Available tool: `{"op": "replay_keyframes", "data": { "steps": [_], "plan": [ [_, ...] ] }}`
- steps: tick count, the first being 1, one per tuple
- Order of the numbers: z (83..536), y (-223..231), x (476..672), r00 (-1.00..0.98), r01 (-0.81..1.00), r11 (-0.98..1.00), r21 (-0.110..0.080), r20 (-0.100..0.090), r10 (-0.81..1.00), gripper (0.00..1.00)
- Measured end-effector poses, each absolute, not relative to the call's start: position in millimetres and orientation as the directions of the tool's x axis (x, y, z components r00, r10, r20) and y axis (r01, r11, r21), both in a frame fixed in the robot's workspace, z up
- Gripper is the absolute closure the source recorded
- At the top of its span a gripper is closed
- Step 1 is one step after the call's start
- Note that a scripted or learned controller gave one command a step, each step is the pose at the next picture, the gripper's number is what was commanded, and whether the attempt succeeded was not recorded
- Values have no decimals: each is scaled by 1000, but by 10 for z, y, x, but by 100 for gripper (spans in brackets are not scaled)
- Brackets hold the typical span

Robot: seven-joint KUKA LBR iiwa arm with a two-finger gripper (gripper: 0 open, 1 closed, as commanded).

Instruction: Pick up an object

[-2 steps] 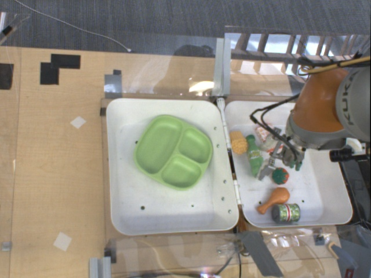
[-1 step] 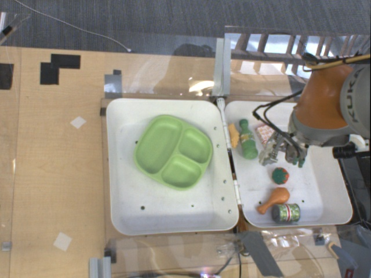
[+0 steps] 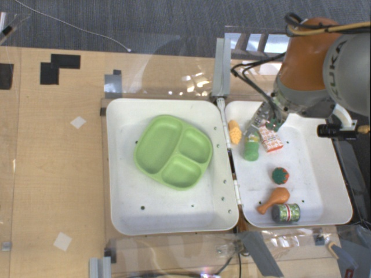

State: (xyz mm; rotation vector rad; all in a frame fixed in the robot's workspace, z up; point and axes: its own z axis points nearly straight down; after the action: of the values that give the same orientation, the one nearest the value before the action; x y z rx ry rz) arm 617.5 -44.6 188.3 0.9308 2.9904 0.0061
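1. While the arm (image 3: 324, 57) is reaching in from the right, its jaws (image 3: 264, 123) are hanging low over the back of the right bin (image 3: 324, 213), just above a green bottle (image 3: 251, 150) and a red-and-white packet (image 3: 271, 139).
2. Whether the jaws are parted or closed, I cannot tell.
3. An orange corn cob (image 3: 235, 133) is lying by the bin's left wall.
4. A green ball (image 3: 280, 175), an orange drumstick (image 3: 273, 200) and a green can (image 3: 286, 212) are sitting nearer the front.
5. A green divided plate (image 3: 173, 151) is resting in the left bin (image 3: 127, 207) on the worktop (image 3: 52, 172).
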Motion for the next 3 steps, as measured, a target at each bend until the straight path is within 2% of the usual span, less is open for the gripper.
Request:
{"op": "replay_keyframes", "data": {
  "steps": [1,2,3],
  "plan": [
    [1963,121,4892,-754,657,754,5,-3,657,100],
    [2079,978,4874,-799,601,799,5,-2,601,100],
    [1978,1716,4871,-510,860,510,3,0,860,100]
  ]
}}
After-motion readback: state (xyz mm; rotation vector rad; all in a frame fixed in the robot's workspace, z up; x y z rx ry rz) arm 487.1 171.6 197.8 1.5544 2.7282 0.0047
